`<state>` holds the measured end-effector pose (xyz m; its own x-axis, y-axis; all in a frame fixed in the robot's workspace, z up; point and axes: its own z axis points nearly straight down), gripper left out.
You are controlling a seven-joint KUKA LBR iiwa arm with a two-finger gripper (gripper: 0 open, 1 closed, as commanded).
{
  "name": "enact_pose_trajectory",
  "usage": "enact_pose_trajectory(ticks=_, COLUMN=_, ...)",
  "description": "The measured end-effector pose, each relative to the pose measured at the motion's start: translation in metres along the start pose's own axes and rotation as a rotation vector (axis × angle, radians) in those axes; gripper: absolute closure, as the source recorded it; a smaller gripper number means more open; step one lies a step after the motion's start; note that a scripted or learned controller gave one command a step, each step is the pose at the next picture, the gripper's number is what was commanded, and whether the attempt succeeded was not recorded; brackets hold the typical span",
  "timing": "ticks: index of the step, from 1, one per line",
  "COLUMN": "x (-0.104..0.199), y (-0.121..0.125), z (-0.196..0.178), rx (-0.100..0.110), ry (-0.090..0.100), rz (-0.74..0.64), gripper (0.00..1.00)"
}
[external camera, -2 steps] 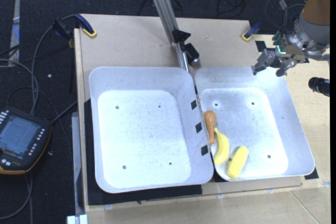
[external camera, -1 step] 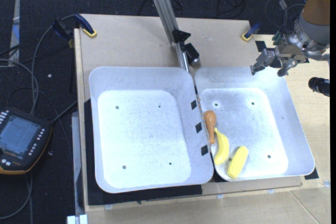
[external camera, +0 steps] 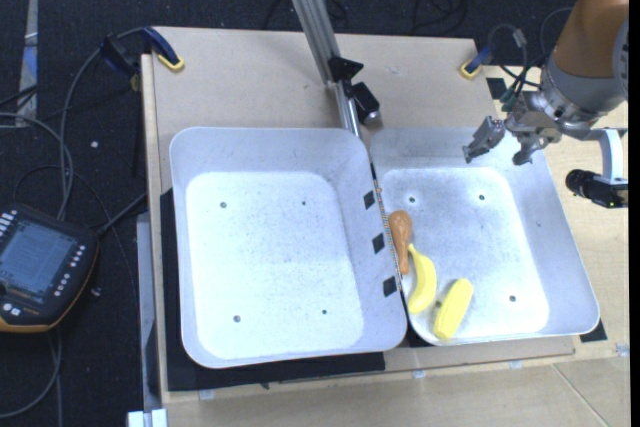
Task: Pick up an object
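In the right bin lie three objects near its left and front side: an orange-brown carrot-like piece, a yellow banana curving below it, and a yellow oblong block beside the banana. My gripper hangs over the bin's far right part, well apart from all three. Its two fingers are spread with nothing between them.
The left bin sits beside the right one. A slanted metal post rises from the bins' far junction. Clamps mark the bench's back corners. A handheld pendant and cables lie on the floor at the left.
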<state>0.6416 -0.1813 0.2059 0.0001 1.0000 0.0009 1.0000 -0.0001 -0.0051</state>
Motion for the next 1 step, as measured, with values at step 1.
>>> enact_pose_trajectory(ticks=1, x=-0.005, y=-0.0091, z=0.0504, rx=-0.001, ry=0.0, rz=0.0, gripper=0.0)
